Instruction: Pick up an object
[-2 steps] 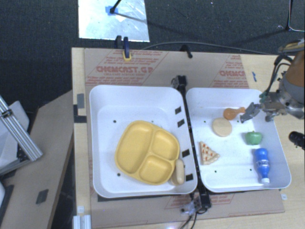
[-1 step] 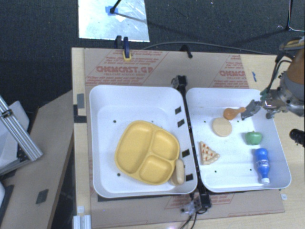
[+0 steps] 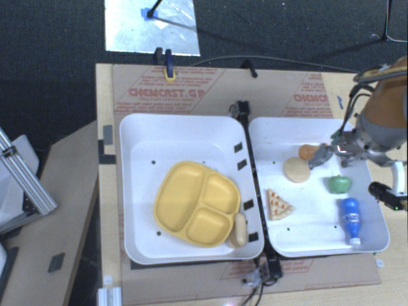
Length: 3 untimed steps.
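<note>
Dark carpet surrounds the bench (image 3: pixel 191 85), which carries 2 white bins side by side. Nearest in the right bin (image 3: pixel 319 244) lies a blue bottle (image 3: pixel 350 220), then a pizza slice (image 3: pixel 278 204), a green object (image 3: pixel 339 184), a tan disc (image 3: pixel 296 169) and an orange piece (image 3: pixel 308 151) farther back. The left bin (image 3: pixel 146 145) holds a yellow divided tray (image 3: pixel 197 203) with a beige bread roll (image 3: pixel 239 229) at its near edge. The gripper (image 3: pixel 322 158) sits beside the disc; whether it is spread or pinching cannot be told.
</note>
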Tool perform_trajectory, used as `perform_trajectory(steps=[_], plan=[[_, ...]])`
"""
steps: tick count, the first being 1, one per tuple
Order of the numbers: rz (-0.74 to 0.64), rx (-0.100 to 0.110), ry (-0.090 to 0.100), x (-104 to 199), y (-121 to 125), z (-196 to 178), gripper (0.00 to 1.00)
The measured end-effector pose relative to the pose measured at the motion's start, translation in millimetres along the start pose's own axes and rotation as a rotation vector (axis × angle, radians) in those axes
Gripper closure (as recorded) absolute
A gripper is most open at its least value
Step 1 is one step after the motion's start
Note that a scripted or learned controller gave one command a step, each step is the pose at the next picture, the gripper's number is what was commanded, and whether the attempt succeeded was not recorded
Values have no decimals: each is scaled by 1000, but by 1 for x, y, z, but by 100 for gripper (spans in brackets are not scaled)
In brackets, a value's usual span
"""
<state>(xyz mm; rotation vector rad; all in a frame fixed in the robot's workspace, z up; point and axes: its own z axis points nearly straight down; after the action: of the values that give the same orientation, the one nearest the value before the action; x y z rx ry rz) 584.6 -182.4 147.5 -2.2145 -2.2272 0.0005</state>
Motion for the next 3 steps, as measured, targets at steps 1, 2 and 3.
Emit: perform_trajectory(steps=[1, 2, 3], plan=[[0, 1, 0, 3, 3, 42, 0], [2, -5, 0, 2, 5, 58, 0], [0, -16, 0, 3, 9, 45, 100]])
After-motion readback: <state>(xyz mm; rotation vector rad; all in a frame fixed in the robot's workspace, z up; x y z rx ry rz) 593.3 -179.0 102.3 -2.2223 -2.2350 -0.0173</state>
